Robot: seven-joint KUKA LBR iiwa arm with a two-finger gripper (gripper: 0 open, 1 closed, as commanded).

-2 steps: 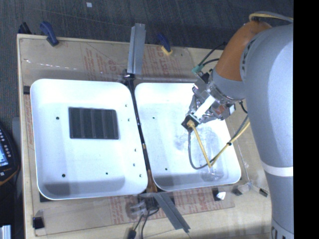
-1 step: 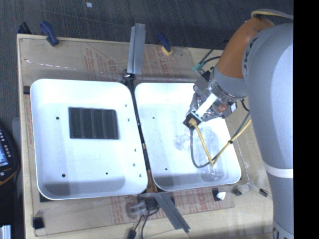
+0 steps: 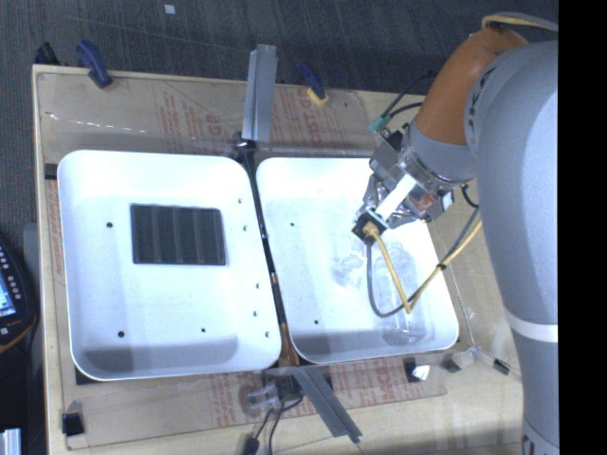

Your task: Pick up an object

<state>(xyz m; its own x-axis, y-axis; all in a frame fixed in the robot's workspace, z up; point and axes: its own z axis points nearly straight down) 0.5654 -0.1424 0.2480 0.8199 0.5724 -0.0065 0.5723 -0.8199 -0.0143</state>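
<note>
In the camera view we count two white bins, one arm [image 3: 493, 112], one dark ribbed panel and two clear plastic things. The jaws hang over the far half of the right bin [image 3: 303, 207]. We cannot tell whether they are parted or closed, and nothing shows between them.

The longer clear thing, a bottle-like piece [image 3: 403, 320], lies on the bin floor just nearward of the jaws. Its long axis runs from under the jaws toward the bin's near wall, leaning slightly toward the arm's side. It is too transparent for us to say which end is the neck. The smaller clear scrap [image 3: 346, 270] lies near the jaws, nearward and off toward the other bin, apart from the bottle-like piece.

The dark ribbed panel [image 3: 178, 235] lies flat in the middle of the left bin [image 3: 85, 254], well apart from the jaws, across the seam where the bins meet.

Both bins rest on a pale desk [image 3: 142, 112] covered by a clear sheet with reddish print. Beyond its far edge is dark grey carpet [image 3: 142, 8].
</note>
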